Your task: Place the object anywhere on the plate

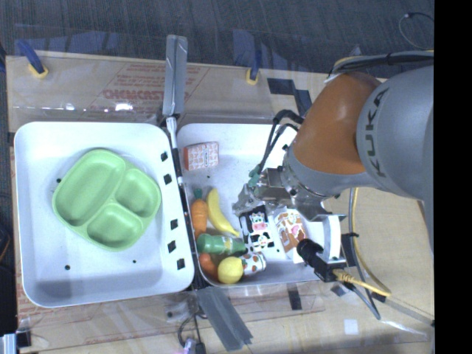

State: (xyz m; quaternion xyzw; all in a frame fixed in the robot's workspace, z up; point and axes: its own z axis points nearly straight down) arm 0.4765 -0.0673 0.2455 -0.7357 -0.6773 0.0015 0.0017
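Observation:
A green three-compartment plate (pixel 108 197) lies in the left bin (pixel 44 271). The right bin (pixel 236 140) holds toy food: a banana (pixel 218 212), a carrot (pixel 200 216), a green bottle-like piece (pixel 220 244), a lemon (pixel 230 270), an orange-red piece (pixel 206 262), a small can (pixel 254 262) and a pink-and-white box (pixel 201 155) near the back. My gripper (pixel 254 198) hangs low over the right bin's middle, just right of the banana, above black-and-white patterned cartons (pixel 258 227). The wrist hides the fingers.
A grey divider bar (pixel 174 76) runs between the bins at the back. The arm's big grey and orange body (pixel 354 135) covers the right bin's right side. A printed packet (pixel 291 231) lies beside the cartons. Cables (pixel 361 282) trail at the lower right.

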